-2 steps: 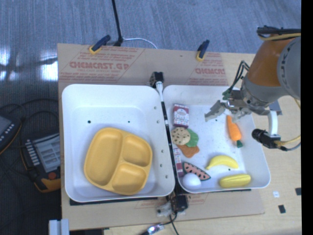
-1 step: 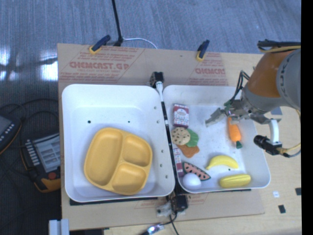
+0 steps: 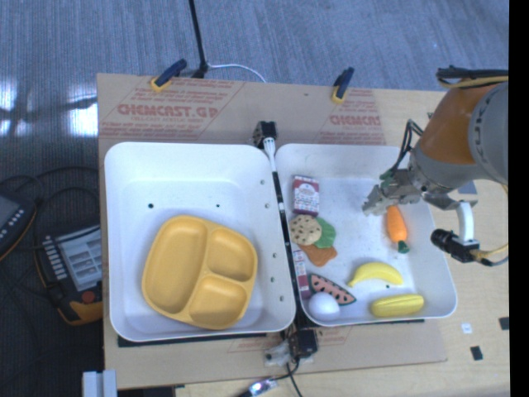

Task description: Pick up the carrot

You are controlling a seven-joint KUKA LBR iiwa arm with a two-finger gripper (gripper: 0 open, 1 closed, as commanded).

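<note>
The carrot (image 3: pixel 397 227), orange with a green stub at its lower end, lies near the right wall of the right bin (image 3: pixel 364 160), pointing roughly up and down. My gripper (image 3: pixel 388 201) hangs at the carrot's upper end, touching or just over its tip. The grey head hides how it meets the carrot. The arm comes in from the right, its orange band above the wrist.
The right bin also holds a red box (image 3: pixel 306 195), a cookie (image 3: pixel 304 229) on a green leaf, a watermelon slice (image 3: pixel 332 289), a white egg (image 3: pixel 323 306), a banana (image 3: pixel 376 274) and a yellow piece (image 3: pixel 397 305). A yellow divided plate (image 3: pixel 201 271) sits in the left bin (image 3: pixel 132 172).
</note>
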